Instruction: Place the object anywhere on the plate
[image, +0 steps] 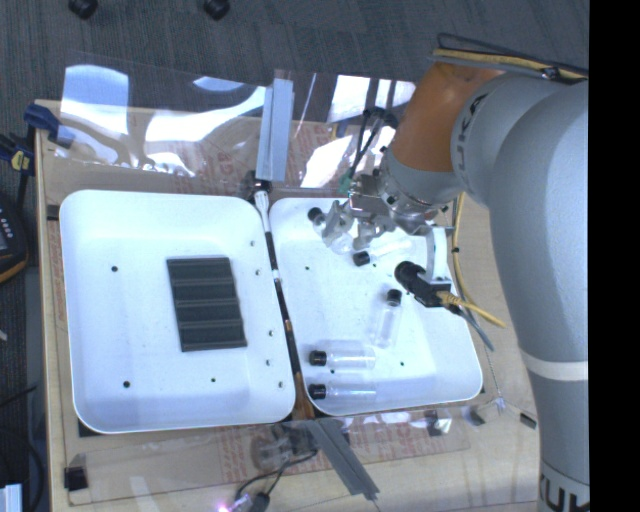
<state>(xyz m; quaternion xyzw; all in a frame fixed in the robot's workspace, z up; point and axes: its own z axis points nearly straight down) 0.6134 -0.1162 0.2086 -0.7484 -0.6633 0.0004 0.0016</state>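
Observation:
A dark ridged plate (206, 302) lies flat in the middle of the left bin (100, 380). Several clear vials with black caps lie in the right bin (455, 375): one (382, 320) near the middle, one (343, 356) lower down and one (347, 392) by the front wall. My gripper (352, 226) hangs over the far part of the right bin, close above a clear vial (336, 226) that has a black cap (316, 214). Another black cap (361, 258) sits just below the gripper. The gripper's metal body hides what is under it.
A metal divider strip (279, 290) runs between the two bins. The grey arm with its orange band (440, 110) fills the right side and overhangs the right bin's far right corner. A black fitting with yellow cable (422, 284) juts over the right bin.

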